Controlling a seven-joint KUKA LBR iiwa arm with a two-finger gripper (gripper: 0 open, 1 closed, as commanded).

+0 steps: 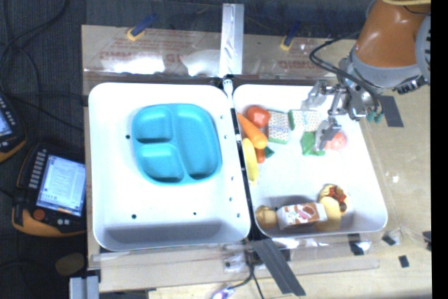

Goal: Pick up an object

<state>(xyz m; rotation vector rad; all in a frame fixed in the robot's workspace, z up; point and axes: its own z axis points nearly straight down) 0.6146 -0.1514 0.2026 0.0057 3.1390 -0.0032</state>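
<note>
The grey arm with its orange band (389, 31) reaches in from the right and hangs its two-finger tool (329, 124) over the upper right part of the right shallow white bin (364, 178). Whether the tool is released or clenched cannot be told from this slanted view. Directly beneath and beside its tip lie a small green block-shaped toy (309, 144) and a rounded pinkish-red toy (338, 140), touching or nearly touching each other; nothing is visibly gripped. Just left of the tool rest a pale mesh-patterned packet (280, 125) with a green edge and a small white-and-green piece (303, 120). Further left, against the bin's dividing wall, sit a red tomato-like toy (257, 115), an orange carrot-shaped toy (252, 131) and a yellow banana-like toy (249, 160), crowded together. Along the near wall of the same bin lie a bottle with a red-brown label (301, 214) on its side and a brown-and-yellow pastry-like toy (333, 197) touching it. The left white bin (112, 206) holds a blue plastic tray with three compartments (175, 142). Both bins stand side by side on the surface (409, 171).
</note>
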